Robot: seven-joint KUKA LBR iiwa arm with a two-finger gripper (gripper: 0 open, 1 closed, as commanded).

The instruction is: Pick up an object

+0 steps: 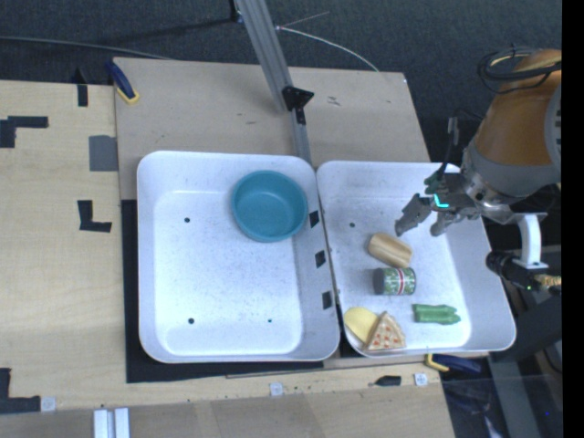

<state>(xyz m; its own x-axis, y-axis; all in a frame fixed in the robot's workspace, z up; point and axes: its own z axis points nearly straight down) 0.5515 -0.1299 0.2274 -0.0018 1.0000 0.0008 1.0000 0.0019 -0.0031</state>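
The bench [228, 89] carries two white bins side by side. The left bin [173, 272] holds one item: a blue bowl [269, 205], upright, in the far right corner of that bin, close to the divide between the bins. A grey pole [269, 48] slants in from the far edge and ends at the far end of that divide.

The right bin [365, 190] holds the remaining items, all in its near half. The arm [516, 126], grey with an orange band, enters from the right and reaches over the far right part of this bin.

The gripper [422, 219] hangs above the bin floor, fingers spread, with nothing between them. It sits just far and right of the bread roll.

The bread roll [391, 247], tan, lies on its side near the bin centre. Directly nearer, almost touching it, lies a can [394, 281] on its side, with a green and red label. At the near left corner lie a yellow piece [359, 320] and a pizza slice [387, 334], touching each other. A green pepper [436, 314] lies to the right of these, near the can but apart from it.
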